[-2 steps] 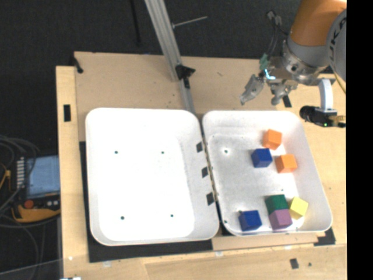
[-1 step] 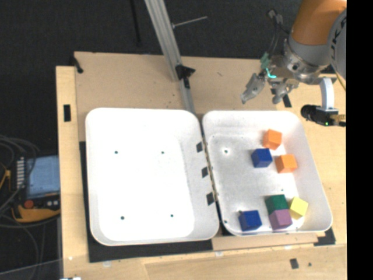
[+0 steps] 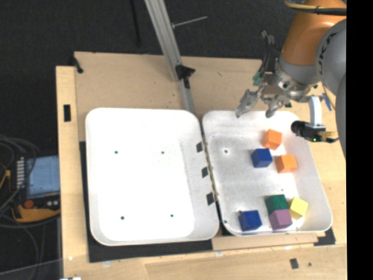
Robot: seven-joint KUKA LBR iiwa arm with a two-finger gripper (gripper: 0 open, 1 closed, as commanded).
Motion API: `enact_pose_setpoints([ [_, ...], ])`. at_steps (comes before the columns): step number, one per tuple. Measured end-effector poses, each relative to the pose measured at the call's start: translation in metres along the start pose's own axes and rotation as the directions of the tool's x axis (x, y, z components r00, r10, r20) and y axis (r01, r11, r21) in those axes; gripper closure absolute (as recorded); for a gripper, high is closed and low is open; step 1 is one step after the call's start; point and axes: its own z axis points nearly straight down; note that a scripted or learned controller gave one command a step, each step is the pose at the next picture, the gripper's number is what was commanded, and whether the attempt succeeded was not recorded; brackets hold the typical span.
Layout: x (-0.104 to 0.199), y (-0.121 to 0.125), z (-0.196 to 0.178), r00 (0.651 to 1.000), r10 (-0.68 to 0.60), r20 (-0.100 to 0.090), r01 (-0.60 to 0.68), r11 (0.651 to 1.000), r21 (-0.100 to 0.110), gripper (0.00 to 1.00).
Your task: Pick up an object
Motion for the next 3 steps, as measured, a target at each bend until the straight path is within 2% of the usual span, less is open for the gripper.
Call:
enact_pose_setpoints([
  [1,-0.002,0.001,0.063,1.0,0.003,0.0,-0.003,1.0,0.0,0.0],
  [2,-0.003,0.002,0.104,1.0,0.003,0.0,-0.003,1.0,-0.002,0.0],
  [3,-0.003,0.004,0.089,1.0,0.005,0.0,-0.005,1.0,-0.01,1.0],
])
